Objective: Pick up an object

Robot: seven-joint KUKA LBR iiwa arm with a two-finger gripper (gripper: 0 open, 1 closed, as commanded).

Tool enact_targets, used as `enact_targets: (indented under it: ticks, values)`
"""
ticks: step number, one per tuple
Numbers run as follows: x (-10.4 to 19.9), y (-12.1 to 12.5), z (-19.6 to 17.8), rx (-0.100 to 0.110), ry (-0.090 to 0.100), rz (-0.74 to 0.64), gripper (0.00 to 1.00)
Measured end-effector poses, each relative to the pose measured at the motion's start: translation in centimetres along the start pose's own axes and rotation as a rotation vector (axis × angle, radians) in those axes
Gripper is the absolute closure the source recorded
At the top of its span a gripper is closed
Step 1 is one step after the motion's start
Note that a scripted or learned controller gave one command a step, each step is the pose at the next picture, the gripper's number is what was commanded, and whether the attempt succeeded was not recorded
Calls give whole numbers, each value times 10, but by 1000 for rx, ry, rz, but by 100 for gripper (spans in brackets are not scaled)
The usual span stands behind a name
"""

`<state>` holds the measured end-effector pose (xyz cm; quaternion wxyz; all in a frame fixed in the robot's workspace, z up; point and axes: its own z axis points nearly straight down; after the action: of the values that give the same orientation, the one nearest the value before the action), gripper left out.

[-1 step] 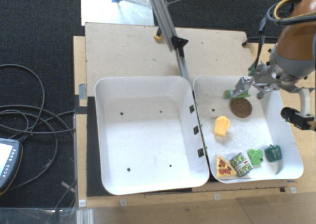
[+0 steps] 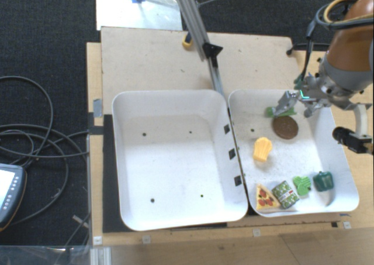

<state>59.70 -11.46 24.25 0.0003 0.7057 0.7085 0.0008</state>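
In the right bin (image 2: 339, 158), my gripper (image 2: 299, 106) hangs over the far end, its two grey fingers spread open with nothing between them. Just below it lies a brown round disc (image 2: 285, 127). A small green piece (image 2: 270, 112) pokes out beside the left finger (image 2: 286, 103), partly hidden by it. Nearer the middle of the bin lies a yellow chunk (image 2: 262, 149). Along the near edge sit a pizza slice (image 2: 266, 198), a green box (image 2: 285, 193), a light green piece (image 2: 302, 185) and a dark green pepper (image 2: 322, 181).
The left bin (image 2: 125, 158) stands beside the right one, the two touching along a shared rim with black clips (image 2: 231, 153). A grey metal pole (image 2: 193, 15) slants over the bench behind the bins. Cables and a tablet (image 2: 9, 190) lie on the floor at left.
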Motion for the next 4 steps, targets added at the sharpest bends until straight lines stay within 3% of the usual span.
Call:
enact_targets:
  ticks: [3, 4]
  values:
    - [8, 18, 155, 5, 0, 1, 0]
    - [8, 19, 141, 0, 0, 1, 100]
